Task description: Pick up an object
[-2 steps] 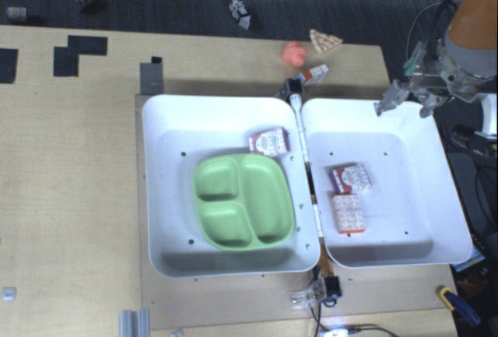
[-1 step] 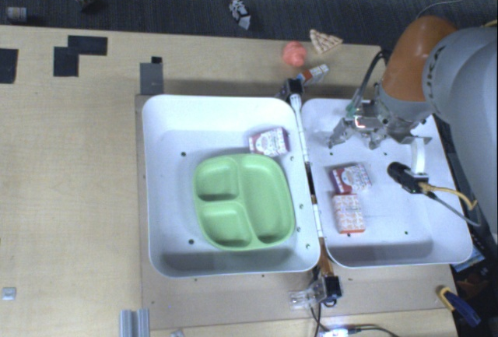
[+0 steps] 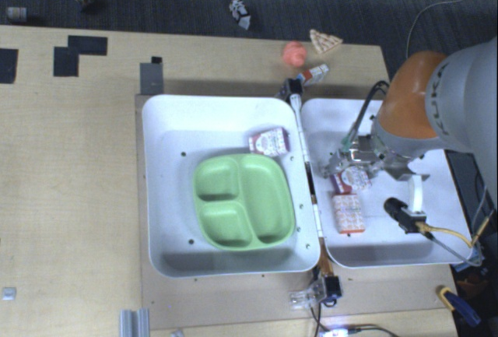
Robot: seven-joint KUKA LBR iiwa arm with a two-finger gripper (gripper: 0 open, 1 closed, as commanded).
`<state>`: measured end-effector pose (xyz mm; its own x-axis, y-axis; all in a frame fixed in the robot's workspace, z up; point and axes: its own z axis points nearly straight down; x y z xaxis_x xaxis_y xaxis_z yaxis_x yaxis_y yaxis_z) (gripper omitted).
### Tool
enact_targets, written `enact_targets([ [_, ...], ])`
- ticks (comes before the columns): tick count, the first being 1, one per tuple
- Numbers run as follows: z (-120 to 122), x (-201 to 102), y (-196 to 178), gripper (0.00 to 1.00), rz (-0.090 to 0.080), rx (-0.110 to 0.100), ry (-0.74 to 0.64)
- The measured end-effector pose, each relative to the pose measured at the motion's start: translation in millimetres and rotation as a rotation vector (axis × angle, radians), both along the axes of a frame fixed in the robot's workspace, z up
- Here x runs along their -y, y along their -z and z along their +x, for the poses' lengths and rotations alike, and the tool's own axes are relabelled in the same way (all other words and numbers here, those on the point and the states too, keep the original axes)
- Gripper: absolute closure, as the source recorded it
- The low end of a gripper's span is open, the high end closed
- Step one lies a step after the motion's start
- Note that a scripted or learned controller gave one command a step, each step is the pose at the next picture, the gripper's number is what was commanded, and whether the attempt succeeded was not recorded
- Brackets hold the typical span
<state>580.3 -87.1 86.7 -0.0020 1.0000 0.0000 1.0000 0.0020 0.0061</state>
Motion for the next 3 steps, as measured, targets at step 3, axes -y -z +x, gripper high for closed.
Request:
enact_targets([
  [3, -93, -98, -167, 1.00, 0.001, -0.003, -0.003],
])
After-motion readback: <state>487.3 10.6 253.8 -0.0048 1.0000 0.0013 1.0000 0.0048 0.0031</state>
